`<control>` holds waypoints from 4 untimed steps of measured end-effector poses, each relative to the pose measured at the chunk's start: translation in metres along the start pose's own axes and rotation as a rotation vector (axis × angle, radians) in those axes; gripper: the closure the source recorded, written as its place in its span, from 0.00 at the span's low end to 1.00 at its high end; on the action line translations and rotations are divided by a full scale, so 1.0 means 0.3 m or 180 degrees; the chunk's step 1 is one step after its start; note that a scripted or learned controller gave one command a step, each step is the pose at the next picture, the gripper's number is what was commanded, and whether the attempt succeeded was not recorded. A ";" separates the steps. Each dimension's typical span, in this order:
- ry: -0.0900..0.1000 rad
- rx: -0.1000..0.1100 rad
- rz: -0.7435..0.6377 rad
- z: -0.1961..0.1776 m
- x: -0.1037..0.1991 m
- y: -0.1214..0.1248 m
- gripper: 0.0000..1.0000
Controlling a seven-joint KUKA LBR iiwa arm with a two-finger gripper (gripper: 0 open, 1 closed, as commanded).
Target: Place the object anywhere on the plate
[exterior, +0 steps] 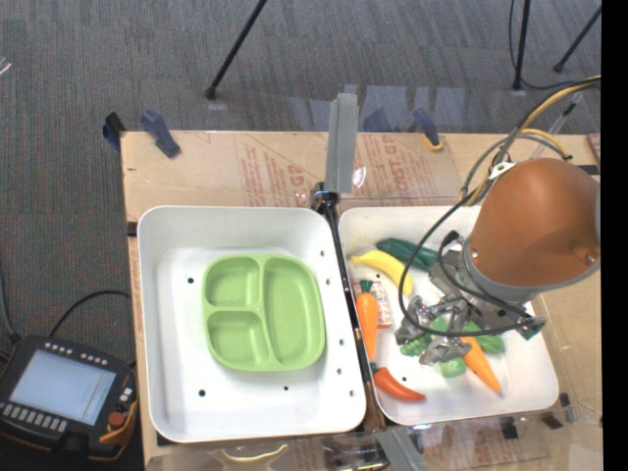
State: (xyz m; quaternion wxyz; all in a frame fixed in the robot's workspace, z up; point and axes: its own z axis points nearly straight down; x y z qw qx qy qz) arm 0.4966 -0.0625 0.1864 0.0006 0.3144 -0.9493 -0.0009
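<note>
A light green divided plate (263, 312) lies in the middle of the left bin (167, 253). In the right bin (535, 386) lie toy foods: a yellow banana (380, 263), a dark green vegetable (407, 250), an orange carrot (366, 324), a red chili (397, 386), a second carrot (482, 363) and small green pieces (452, 367). My gripper (437, 332) hangs low over the green pieces in the middle of the right bin, far from the plate. Whether it holds anything is hidden by its own metal parts.
The orange wrist band (538, 224) and the cables (481, 180) cover the right bin's far right part. A grey post (340, 150) stands behind the seam between the bins. A teach pendant (64, 391) lies on the floor at lower left.
</note>
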 end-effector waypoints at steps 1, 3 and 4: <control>-0.0005 -0.0005 -0.0353 0.000 -0.215 0.256 1.00; 0.0014 -0.0023 -0.1402 -0.191 -0.548 0.422 1.00; -0.0006 -0.0003 -0.1395 -0.205 -0.551 0.416 0.00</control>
